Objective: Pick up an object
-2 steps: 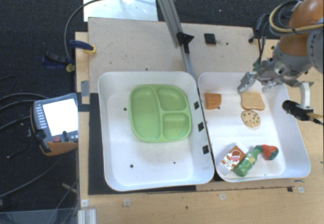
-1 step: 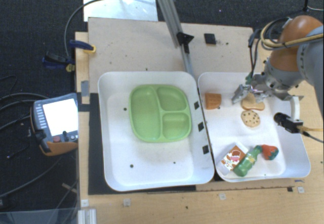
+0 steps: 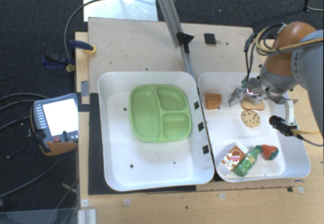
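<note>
Camera view shows the arm [image 3: 298,51] reaching in from the right over the right bin [image 3: 298,167], its hand [image 3: 246,94] low above the bin's upper middle. Its metal fingers [image 3: 235,97] point toward a tan oval biscuit [image 3: 253,104] just beneath them; whether they are spread or pressed together I cannot tell, and nothing is seen between them. An orange block [image 3: 213,100] lies near the bin's left wall. A round cookie [image 3: 250,118] sits just below the biscuit. Lower down lie a small carton [image 3: 233,158], a green bottle [image 3: 247,162] and a red pepper [image 3: 270,151], close together. The left bin [image 3: 116,167] holds a green tray [image 3: 160,113]. Both bins rest on the desk [image 3: 136,46].
</note>
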Robot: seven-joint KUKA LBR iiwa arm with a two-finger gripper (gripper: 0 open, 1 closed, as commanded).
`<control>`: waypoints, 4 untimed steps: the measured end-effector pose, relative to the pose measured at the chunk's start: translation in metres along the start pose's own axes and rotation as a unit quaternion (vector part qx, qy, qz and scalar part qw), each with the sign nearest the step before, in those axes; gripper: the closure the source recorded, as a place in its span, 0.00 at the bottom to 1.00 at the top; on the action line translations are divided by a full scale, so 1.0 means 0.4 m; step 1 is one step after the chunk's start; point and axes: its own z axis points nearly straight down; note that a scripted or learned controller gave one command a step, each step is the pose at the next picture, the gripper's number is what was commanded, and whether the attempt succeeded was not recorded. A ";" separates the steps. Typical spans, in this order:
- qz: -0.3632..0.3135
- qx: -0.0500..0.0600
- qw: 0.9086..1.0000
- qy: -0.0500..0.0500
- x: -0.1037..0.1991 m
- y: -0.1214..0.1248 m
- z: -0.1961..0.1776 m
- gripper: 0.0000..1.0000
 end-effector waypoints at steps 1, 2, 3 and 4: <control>0.000 -0.006 1.000 -0.003 -0.006 0.008 -0.038 1.00; -0.001 0.001 1.000 0.001 -0.014 0.019 -0.150 1.00; -0.001 0.000 1.000 0.001 -0.033 0.044 -0.290 1.00; -0.002 0.000 1.000 0.001 -0.033 0.050 -0.429 1.00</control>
